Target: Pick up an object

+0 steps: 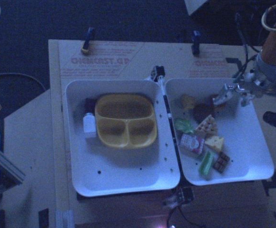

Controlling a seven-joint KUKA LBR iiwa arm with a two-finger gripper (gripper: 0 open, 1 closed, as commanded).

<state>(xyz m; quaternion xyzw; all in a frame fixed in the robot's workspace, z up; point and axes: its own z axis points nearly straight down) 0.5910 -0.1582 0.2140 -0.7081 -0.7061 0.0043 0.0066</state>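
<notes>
Nearest the lens, small toy foods — a chocolate square (221,162), a green piece (205,163), a cheese wedge (214,143) — lie in the right bin (252,141), likely light, stiff and slick, best pinched across their narrow sides, while my claw (231,93) hovers above, its opening unclear.

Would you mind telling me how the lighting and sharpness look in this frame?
Camera view: dim overall with a blue cast; the yellow divided plastic tray looks dull and throws a soft shadow on the left white bin; the small food toys in the right white bin are soft-edged; the gripper is slightly blurred.
</notes>
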